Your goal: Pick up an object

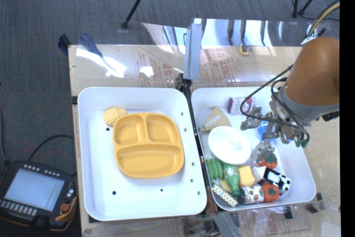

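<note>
At the near edge, around 5 o'clock in the camera view, a crowd of small toy foods (249,183) is lying packed together in the right bin (306,169), touching one another, with a red piece (268,160) sitting just beyond them. At the middle of that bin a white round lid (228,145) is resting, and past it, toward 12 o'clock, a tan wedge (214,118) and a small pink-and-white packet (238,104) are lying apart from the pile. The pincer (265,148) is hanging at about 3 o'clock over the right bin, just beside the lid and above the red piece; I cannot tell whether it is wide or narrow, and nothing is showing in its grip. The left bin (89,164), at 9 o'clock, is carrying a yellow divided tray (147,145) with a small yellow item (113,115) at its far corner. Any object here would serve the task. To do this well, the arm should be coming straight down on 1 piece with free space on 2 sides, since the near cluster is likely to jam or scatter.
</note>
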{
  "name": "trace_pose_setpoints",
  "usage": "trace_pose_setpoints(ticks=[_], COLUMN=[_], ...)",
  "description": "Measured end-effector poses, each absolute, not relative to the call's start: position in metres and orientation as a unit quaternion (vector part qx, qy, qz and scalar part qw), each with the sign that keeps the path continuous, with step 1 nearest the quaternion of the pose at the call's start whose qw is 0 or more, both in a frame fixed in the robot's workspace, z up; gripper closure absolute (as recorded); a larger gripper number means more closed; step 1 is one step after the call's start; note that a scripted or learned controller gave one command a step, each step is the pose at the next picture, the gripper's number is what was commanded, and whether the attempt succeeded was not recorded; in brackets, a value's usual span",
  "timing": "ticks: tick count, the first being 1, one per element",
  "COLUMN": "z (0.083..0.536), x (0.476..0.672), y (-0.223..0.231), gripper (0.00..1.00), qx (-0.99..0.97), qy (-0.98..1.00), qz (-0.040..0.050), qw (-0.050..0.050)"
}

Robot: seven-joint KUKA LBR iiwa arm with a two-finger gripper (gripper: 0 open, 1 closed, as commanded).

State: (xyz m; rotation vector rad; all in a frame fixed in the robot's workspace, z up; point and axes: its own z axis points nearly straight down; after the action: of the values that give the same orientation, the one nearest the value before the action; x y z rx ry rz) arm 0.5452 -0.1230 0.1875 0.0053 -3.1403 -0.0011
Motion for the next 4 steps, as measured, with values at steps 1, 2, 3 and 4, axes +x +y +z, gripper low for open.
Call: trace_pose_setpoints(ticks=[1, 2, 3, 4], z=[0.085, 0.088, 0.088, 0.088], x=[0.572, 0.606, 0.605, 0.620], y=[-0.193, -0.204, -0.190, -0.159], gripper=[0.00, 0.00, 0.00, 0.00], qx=[0.011, -0.044, -0.079, -0.075], qy=[-1.000, -0.999, -0.997, -0.997], qz=[-0.0013, -0.0007, -0.0010, 0.0003], qw=[0.001, -0.001, 0.000, -0.001])
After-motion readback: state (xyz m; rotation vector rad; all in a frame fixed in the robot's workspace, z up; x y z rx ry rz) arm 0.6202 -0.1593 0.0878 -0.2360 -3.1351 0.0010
